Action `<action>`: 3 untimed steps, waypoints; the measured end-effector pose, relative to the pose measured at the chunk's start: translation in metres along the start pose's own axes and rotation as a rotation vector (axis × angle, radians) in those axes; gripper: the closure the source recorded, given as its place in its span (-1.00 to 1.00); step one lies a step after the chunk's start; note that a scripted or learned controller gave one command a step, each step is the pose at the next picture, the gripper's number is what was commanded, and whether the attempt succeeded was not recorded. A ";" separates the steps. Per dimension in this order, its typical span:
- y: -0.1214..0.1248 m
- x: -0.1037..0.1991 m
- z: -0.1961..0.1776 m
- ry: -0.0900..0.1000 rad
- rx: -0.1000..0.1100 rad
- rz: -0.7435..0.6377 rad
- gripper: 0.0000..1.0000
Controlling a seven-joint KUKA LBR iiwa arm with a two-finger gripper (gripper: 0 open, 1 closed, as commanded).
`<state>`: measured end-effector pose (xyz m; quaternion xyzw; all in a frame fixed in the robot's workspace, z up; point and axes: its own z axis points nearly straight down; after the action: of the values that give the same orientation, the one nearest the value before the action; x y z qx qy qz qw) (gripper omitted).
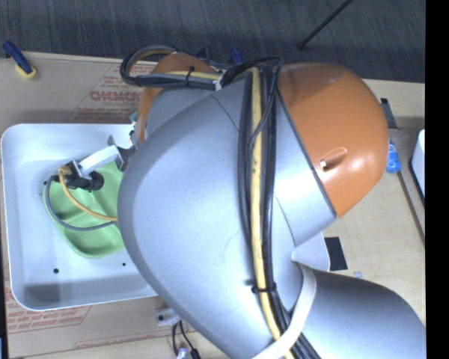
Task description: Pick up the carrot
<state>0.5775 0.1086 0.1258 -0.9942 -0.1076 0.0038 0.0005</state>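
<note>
Claw beneath grey arm (209,223), state cannot be told, pale green thing (90,238) in white bin (22,223)

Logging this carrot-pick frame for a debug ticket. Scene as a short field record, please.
arm: grey and orange, reaching in from the right, covers most of the view
left bin: white, shallow, its right part under the arm
in left bin: pale green thing, partly covered by the arm
bench: brown printed surface
bench extras: blue clamp at the far left corner
</note>
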 end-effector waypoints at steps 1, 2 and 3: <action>0.035 0.025 -0.130 0.005 0.000 0.010 -1.00; 0.064 -0.041 -0.109 0.001 0.003 0.010 -1.00; 0.011 -0.086 -0.064 0.000 0.004 0.009 -1.00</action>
<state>0.4964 0.0799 0.1906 -0.9947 -0.1030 0.0039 0.0024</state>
